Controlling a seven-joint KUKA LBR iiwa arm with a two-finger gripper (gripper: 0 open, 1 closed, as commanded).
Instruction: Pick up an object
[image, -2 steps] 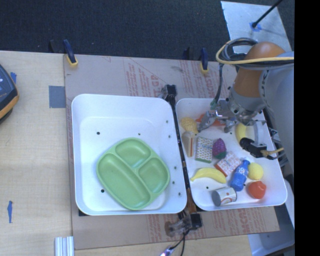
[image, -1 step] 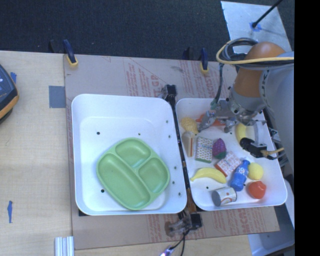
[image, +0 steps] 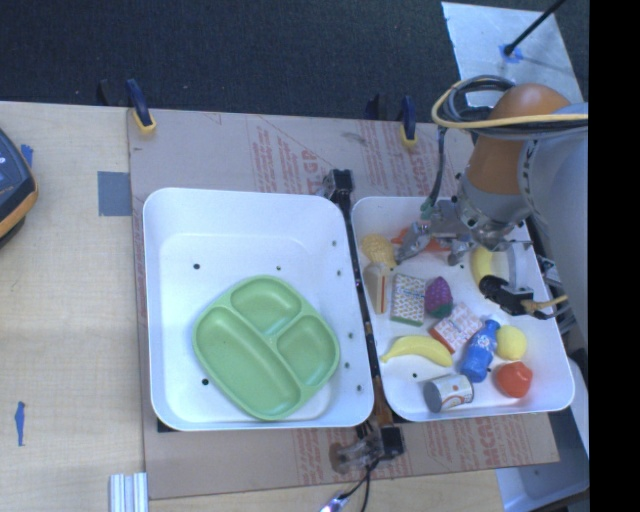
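Observation:
My gripper (image: 436, 240) hangs over the back of the right bin (image: 560, 400), close above an orange piece (image: 404, 237) and a yellow corn-like toy (image: 377, 250). Just in front of it lie a purple grape bunch (image: 438, 296) and a checkered packet (image: 408, 298). Further forward are a banana (image: 418, 349), a pink-and-white box (image: 457, 326), a blue bottle (image: 480, 352), a lemon (image: 511, 343), a red tomato (image: 513, 379) and a small can (image: 447, 392). Nothing shows as lifted by the gripper.
The left bin (image: 170, 220) holds a green divided plate (image: 266, 346). A thin stick (image: 380, 291) lies by the right bin's left wall. A yellow piece (image: 482, 262) sits under the wrist. Blue clamps (image: 140, 108) hold the board at the back.

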